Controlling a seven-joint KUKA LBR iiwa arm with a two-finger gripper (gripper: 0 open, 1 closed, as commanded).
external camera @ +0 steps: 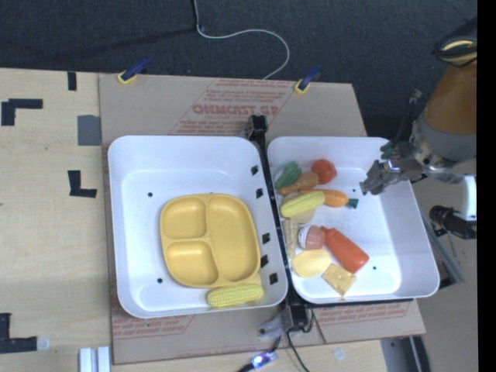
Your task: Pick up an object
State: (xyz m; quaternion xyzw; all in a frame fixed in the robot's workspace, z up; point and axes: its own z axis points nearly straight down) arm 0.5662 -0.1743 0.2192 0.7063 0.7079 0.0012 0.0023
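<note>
The right bin (403,231) holds several toy foods: a red tomato (323,170), a green-topped carrot (294,180), a yellow corn cob (302,204), an orange piece (335,199), a red bottle (346,251), a pale lemon (311,264) and a cheese wedge (339,278). My gripper (377,178) hangs over the bin's right part, beside its upper right wall. It is to the right of the orange piece and apart from it. Nothing shows between its fingers.
The left bin (132,208) holds a yellow divided plate (209,239) and a second corn cob (235,294) at its front edge. A white cable (256,33) loops behind the bins. Blue-yellow clamps (133,70) pin the cardboard base.
</note>
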